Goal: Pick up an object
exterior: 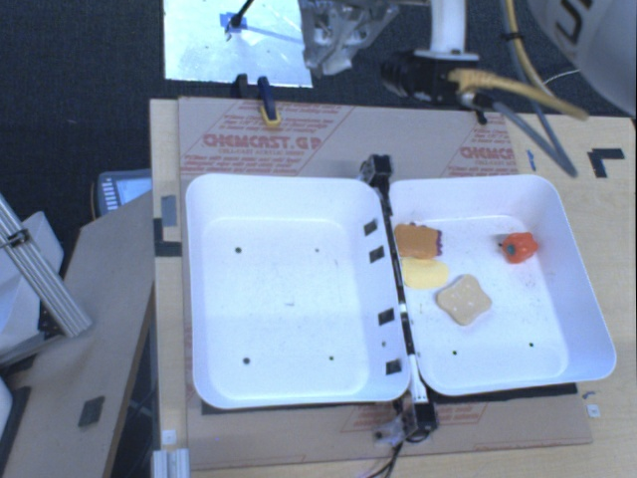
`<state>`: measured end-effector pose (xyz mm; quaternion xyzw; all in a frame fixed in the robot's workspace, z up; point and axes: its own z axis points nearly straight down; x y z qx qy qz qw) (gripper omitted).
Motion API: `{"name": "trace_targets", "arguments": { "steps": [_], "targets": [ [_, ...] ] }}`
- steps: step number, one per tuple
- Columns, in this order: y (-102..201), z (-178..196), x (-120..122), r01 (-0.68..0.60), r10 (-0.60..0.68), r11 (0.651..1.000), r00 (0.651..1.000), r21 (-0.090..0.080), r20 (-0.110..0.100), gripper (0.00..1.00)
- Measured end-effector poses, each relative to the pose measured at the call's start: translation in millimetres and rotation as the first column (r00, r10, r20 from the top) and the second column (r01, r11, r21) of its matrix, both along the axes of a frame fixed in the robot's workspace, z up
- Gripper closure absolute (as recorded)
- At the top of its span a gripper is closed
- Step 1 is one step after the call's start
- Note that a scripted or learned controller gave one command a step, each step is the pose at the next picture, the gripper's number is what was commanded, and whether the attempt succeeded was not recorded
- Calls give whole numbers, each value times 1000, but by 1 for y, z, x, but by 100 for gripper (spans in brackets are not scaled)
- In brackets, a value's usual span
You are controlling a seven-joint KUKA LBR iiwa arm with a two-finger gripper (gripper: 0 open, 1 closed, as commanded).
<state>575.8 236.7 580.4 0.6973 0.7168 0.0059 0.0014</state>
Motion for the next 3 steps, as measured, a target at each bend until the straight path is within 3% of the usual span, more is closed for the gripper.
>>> {"name": "trace_targets", "arguments": {
  "steps": [1,2,3],
  "targets": [
    [0,0,0,-1,1,1000,1000,0,-1,0],
    [1,11,0,-5,5,1000,1000,1,2,100],
    [1,11,0,-6,6,1000,1000,1,1,0]
  ]
}}
